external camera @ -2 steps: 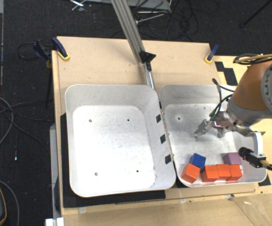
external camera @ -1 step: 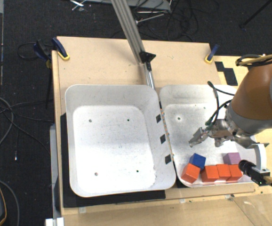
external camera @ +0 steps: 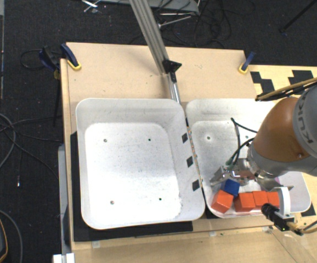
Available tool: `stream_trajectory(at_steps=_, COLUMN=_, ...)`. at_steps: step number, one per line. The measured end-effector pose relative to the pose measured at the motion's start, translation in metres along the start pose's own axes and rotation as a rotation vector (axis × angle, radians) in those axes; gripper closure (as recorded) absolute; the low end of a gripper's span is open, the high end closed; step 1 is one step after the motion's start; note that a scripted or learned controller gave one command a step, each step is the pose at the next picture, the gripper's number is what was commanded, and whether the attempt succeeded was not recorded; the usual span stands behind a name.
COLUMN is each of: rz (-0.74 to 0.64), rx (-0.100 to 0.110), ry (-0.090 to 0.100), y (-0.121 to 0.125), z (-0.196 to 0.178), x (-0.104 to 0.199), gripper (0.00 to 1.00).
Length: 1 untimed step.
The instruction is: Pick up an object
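Observation:
In the right bin (external camera: 213, 122), near its front edge, lie a blue block (external camera: 231, 188), an orange block (external camera: 221, 201) at the front left, and two more orange blocks (external camera: 255, 200) side by side to its right. My gripper (external camera: 228, 174) hangs low over this cluster, its metal fingers just behind and left of the blue block. The grey and orange wrist covers the bin's right part and hides whatever lies beneath it. No object is visibly between the fingers.
The left bin (external camera: 128, 163) sits beside the right one, sharing a middle wall with black markers. A metal pole (external camera: 150, 29) slants in from the back. Blue and yellow clamps (external camera: 71, 56) hold the bench corners. A white cylinder (external camera: 284, 199) lies by the front right.

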State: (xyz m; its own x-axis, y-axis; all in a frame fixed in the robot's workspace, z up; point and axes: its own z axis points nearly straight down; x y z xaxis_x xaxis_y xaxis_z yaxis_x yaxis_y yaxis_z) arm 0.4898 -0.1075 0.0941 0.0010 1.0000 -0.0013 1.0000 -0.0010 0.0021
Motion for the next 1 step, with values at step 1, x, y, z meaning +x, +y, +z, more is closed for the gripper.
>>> stream_trajectory(at_steps=1, rz=-0.001, rx=-0.001, ry=0.002, y=0.0006, z=-0.0022, x=-0.0042, gripper=0.0)
